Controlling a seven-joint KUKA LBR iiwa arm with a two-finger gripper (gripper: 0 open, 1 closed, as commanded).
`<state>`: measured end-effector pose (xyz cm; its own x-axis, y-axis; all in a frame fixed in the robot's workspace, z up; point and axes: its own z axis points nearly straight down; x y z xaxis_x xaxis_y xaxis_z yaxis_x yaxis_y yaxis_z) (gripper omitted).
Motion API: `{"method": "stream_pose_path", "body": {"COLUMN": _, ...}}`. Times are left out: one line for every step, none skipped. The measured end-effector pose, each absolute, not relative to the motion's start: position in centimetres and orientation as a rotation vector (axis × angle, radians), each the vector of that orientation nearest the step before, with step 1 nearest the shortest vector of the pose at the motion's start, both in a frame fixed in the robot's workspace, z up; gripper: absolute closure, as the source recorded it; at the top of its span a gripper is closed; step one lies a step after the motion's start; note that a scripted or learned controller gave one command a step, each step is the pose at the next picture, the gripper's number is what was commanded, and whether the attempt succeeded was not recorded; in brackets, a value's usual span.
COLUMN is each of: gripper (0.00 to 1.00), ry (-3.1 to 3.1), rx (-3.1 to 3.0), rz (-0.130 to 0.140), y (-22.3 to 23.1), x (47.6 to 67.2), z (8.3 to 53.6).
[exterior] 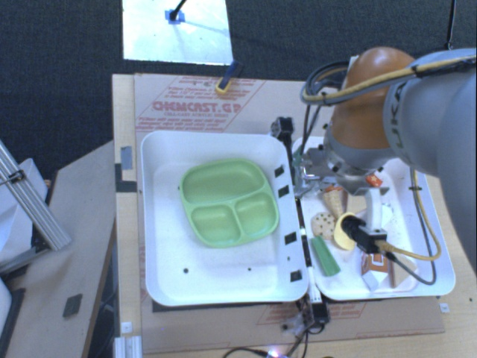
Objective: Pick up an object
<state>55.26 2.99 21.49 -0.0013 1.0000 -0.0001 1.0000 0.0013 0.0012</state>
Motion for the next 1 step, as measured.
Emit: {"method": "stream_pose_path", "body": {"gripper": 1.0, "ry": 2.226, "rx": 2.216, "rz": 0.002, "y": 3.02, "x": 54.46, "z": 23.28}}
